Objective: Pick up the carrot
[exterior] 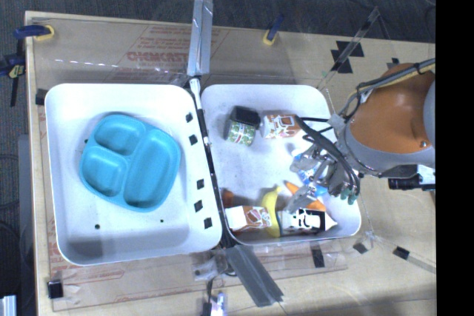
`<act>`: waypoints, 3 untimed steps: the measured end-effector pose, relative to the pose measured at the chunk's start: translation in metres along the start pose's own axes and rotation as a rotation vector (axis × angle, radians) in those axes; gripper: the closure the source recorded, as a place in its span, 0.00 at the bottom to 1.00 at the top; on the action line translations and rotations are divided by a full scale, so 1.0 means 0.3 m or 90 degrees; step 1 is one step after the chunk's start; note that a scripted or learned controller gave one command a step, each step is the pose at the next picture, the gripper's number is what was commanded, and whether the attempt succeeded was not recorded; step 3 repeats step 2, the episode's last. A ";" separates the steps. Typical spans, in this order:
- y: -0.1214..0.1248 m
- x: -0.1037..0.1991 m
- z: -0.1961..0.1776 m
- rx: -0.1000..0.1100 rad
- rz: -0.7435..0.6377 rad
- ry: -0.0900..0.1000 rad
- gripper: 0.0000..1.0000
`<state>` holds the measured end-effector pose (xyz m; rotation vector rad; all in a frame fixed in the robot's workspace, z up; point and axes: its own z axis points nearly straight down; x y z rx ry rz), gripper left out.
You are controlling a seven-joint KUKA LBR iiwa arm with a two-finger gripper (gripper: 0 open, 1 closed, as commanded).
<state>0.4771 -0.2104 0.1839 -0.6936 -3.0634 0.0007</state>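
Carrot (306,195) under the tool (320,177) — arm low over right bin (244,96)

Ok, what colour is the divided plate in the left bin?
Light blue; the divided plate shows plainly in the camera view.

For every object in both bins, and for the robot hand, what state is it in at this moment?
Blue tray: lying flat in the left bin, nothing in its compartments.
Small can: lying on its side in the right bin.
Carrot: lying in the right bin, partly hidden under the hand.
Hand: low over the carrot; grip cannot be judged.
Small cartons: lying along the near wall of the right bin.
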 end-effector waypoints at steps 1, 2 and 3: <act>0.143 -0.051 -0.038 0.000 -0.064 -0.001 0.00; 0.025 -0.054 0.064 0.000 -0.054 0.000 0.00; 0.025 -0.054 0.064 0.000 -0.054 0.000 0.00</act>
